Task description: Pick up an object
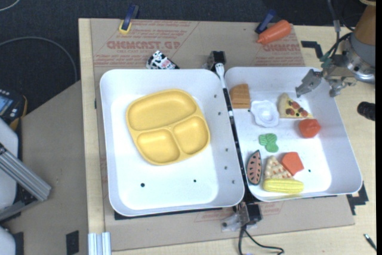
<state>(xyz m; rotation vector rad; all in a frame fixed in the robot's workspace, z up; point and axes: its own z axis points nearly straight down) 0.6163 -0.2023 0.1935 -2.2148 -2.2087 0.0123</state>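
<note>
At the near edge of the right bin (343, 179) lies a yellow corn cob (283, 186), long axis running left to right along the bin's front wall. Just behind it sit a cracker-like piece (274, 168), an orange-red block (292, 162) and a watermelon slice (254, 166) standing roughly front to back. Farther in are a green leafy piece (268, 142), a white cup-like item (265, 113), a brown bread slice (240, 95), a pizza slice (292, 107) and a red tomato-like piece (309, 128).

The left bin (113, 128) bears a yellow divided plate (168, 126). Outside the bins, an orange carrot toy (274, 32) lies on the board near the far edge.

The gripper (322, 83) hovers over the far right corner of the right bin, its two fingers spread apart with nothing between them — so the pick is not yet made. Nothing is lifted; every object rests on the bin floor.

The likeliest target, judged by nearness, is the pizza slice, just to the left of the fingers and a little nearer the camera. Its long axis runs roughly left to right, the crust end toward the white cup and the tip pointing right toward the tomato-like piece — though the shape is small and the exact tip is hard to tell. What remains is the whole job: descend, close, lift.
</note>
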